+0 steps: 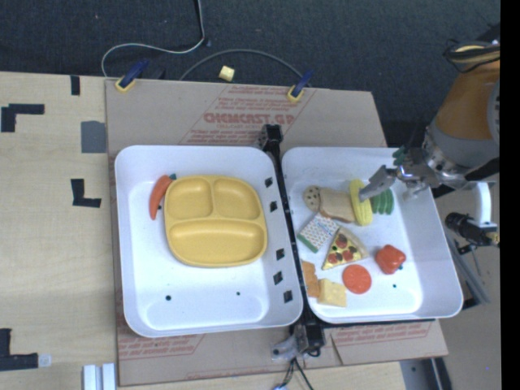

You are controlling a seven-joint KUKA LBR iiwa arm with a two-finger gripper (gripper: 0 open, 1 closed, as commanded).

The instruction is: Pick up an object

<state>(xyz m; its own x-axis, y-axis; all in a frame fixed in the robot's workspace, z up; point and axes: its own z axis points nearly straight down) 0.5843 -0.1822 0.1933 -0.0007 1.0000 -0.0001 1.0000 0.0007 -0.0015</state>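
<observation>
In the right bin [422, 242], one gripper [375, 187], grip unclear, beside one banana [360, 201].

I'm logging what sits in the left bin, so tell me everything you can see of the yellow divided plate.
The yellow divided plate is a rounded, matte, plastic-looking dish with three compartments: two smaller ones along its far side and one wide one along its near side, split by raised ridges. It lies flat and upright on the floor of the left bin, toward the far half. All three compartments look bare. An orange carrot lies close against its left rim; whether they touch is unclear.
</observation>
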